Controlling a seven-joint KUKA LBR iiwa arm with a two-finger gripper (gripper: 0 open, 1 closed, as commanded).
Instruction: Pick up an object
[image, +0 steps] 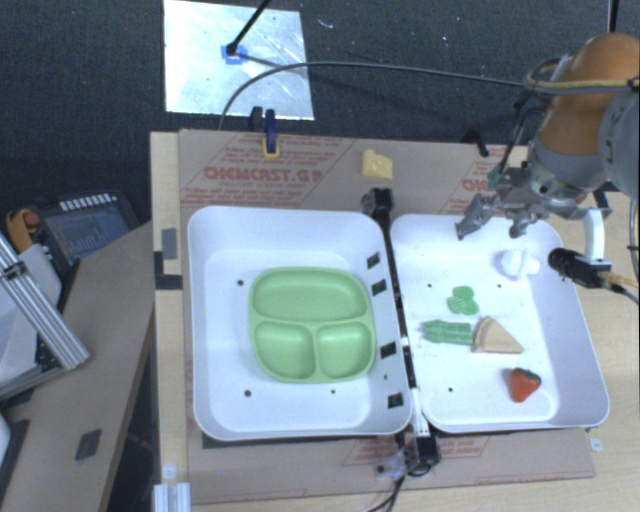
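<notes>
Left bin (215, 260): green divided plate (308, 324). Right bin (570, 330): broccoli (461, 299), green vegetable (447, 332), sandwich wedge (495, 337), strawberry (523, 383), and apparently a white piece (513, 263). Gripper (497, 222), fingers spread and empty, hovers above; centre over one isolated item before descending.

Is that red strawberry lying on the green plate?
No, the strawberry lies in the right bin, while the green plate sits in the left bin.

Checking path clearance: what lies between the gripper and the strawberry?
In the camera view, between gripper and strawberry lie bare bin floor and the sandwich wedge.
</notes>
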